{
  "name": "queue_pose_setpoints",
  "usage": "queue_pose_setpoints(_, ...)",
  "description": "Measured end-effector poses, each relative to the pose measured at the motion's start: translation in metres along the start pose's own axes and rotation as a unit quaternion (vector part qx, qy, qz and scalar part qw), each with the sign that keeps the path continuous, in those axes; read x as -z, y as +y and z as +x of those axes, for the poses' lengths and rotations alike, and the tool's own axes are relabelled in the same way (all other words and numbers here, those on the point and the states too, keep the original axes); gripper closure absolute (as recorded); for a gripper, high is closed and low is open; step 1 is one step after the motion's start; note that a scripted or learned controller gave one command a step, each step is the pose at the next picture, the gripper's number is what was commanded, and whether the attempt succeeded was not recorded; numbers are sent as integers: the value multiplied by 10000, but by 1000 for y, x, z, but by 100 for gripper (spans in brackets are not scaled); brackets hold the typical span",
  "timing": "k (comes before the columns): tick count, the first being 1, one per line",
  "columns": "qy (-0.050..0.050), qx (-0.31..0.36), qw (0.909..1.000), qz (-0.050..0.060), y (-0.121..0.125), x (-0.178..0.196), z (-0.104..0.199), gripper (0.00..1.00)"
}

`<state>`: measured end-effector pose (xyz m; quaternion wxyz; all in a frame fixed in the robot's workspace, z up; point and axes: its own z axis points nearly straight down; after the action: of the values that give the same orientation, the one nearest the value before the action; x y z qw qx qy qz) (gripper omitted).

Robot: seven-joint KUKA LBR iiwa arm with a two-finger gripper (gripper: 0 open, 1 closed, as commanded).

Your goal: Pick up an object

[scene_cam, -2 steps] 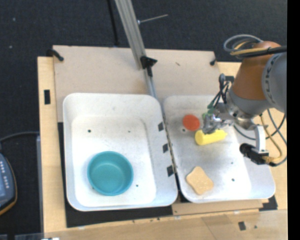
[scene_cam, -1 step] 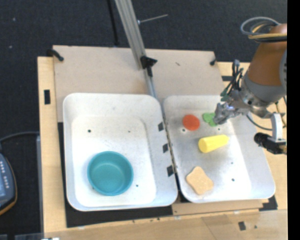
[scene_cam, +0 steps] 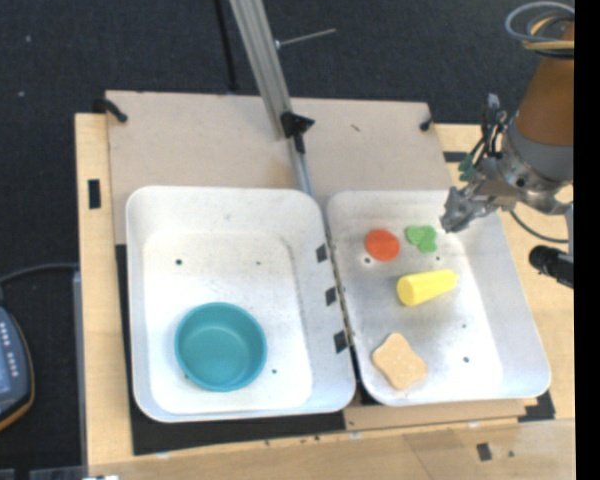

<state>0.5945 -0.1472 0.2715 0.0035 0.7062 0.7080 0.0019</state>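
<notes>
Green, small, lumpy plastic piece (scene_cam: 420, 236), the nearest candidate for picking, lies in the upper part of the right-hand shallow white bin (scene_cam: 510, 318), right of centre frame, just beside a flat orange-red disc (scene_cam: 382, 245). I see the gripper (scene_cam: 458, 214) hovering just to its upper right, apparently placed for a descent; whether it is open or closed I cannot tell. Below lie a yellow cylinder (scene_cam: 426, 287) and a tan sponge-like block (scene_cam: 398, 360). A teal round bowl (scene_cam: 220, 345) sits in the left-hand white bin (scene_cam: 150, 218).

One fixed camera looked down at a slant from above, taking in both shallow white plastic bins (scene_cam: 140, 268) together.
</notes>
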Motion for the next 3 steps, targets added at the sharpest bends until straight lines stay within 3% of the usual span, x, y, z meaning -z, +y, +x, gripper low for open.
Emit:
queue_pose_setpoints(1,14,22,10000,16,4,6,52,100)
queue_pose_setpoints(3,16,19,10000,38,-4,-22,154,100)
